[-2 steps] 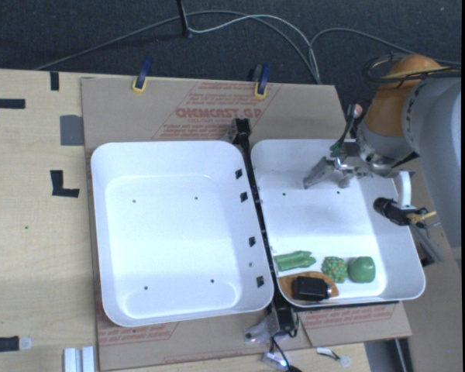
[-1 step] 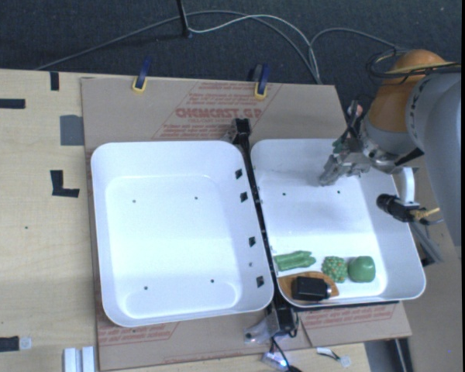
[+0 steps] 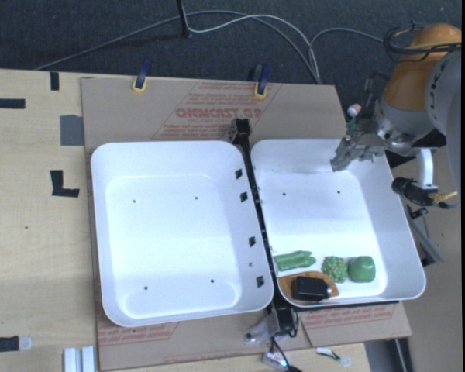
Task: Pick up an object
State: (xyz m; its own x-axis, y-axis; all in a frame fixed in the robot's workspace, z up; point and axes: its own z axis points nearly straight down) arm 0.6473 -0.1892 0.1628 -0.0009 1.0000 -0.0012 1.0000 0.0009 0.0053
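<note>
Several small objects lie along the near edge of the right bin (image 3: 325, 196): a green bean pod (image 3: 294, 260), a green broccoli floret (image 3: 335, 267), a green pepper-like piece (image 3: 362, 269), and a black block (image 3: 310, 288) resting on an orange-brown piece (image 3: 331, 288). My gripper (image 3: 346, 155) hangs over the far right corner of that bin, well away from the objects. Nothing shows between its fingers.
The left bin (image 3: 170, 231) sits beside the right one, with a black divider strip (image 3: 252, 208) between them. Both rest on a cardboard sheet (image 3: 209, 107) held by clamps. Cables run across the dark floor behind.
</note>
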